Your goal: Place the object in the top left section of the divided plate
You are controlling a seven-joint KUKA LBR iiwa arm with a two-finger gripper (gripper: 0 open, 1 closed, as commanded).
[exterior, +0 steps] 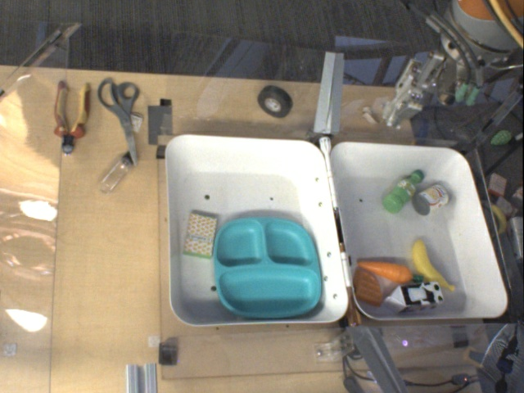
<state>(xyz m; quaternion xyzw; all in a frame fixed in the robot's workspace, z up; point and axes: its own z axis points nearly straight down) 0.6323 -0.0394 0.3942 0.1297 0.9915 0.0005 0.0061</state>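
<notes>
The pincer (407, 97) is hovering above the right bin (483, 219), grip state unclear; the plate (266, 266) is lying well down-left of it, banana (426, 262) below.

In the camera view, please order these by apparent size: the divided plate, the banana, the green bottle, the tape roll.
1. divided plate
2. banana
3. green bottle
4. tape roll

Banana and bottle look close; that order is unsure.

I see even, bright overhead light, glare patches on the bench (33, 211) at its left edge, soft shadows inside both bins (246, 170), slight blur overall.
</notes>
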